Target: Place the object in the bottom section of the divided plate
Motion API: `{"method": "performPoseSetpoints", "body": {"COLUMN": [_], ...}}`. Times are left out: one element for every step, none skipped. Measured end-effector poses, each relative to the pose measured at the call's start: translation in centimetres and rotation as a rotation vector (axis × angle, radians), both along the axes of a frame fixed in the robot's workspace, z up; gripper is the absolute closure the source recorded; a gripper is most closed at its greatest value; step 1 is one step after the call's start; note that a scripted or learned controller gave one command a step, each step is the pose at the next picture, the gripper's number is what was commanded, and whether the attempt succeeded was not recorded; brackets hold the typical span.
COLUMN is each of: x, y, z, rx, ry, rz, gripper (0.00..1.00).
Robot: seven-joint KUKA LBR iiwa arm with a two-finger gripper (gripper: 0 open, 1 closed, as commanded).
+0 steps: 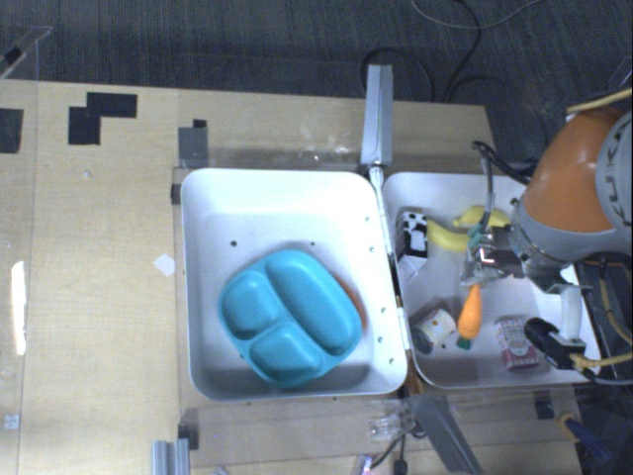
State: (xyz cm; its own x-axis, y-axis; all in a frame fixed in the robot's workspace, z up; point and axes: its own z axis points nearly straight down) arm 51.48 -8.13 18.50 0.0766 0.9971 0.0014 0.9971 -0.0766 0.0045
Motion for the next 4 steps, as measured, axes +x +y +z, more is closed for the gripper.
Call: {"method": "performPoseSetpoints", "body": {"x": [6.9,13.7,14.4,15.1], "y": [4.5,10.9,17.5,23.2], "z": [2.1,0.1,0.6,-4.1], "rx": [-0.002,-0.003,-0.001,0.0], "ry": [0.0,-0.002,-0.002,0.001], "rz": [0.177,0.32,0.092,-0.164], "gripper": [1.0,1.0,1.0,1.0]}}
